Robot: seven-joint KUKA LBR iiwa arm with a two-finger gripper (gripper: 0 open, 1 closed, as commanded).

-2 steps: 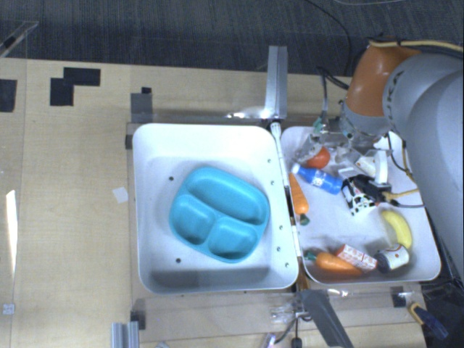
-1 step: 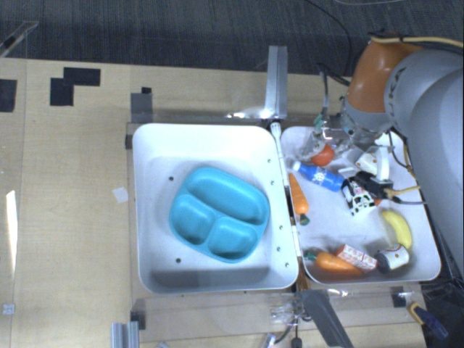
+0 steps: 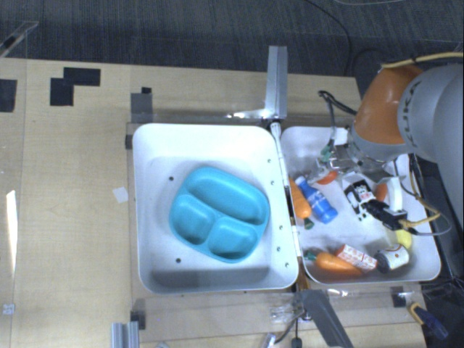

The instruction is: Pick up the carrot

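Two shallow white bins sit side by side on a wooden bench. The left bin holds a blue divided plate, lying slightly askew near its middle. The right bin is cluttered. A carrot lies on its side along the near wall, touching a small red and white packet at its right end. A second orange piece lies against the left wall, just beside a blue bottle. A banana lies toward the right side. The grey arm, with its orange band, reaches in from the right over the far part of this bin. Its gripper hangs low among the items near the bottle, well apart from the carrot at the near wall. Whether it is grasping anything cannot be made out.
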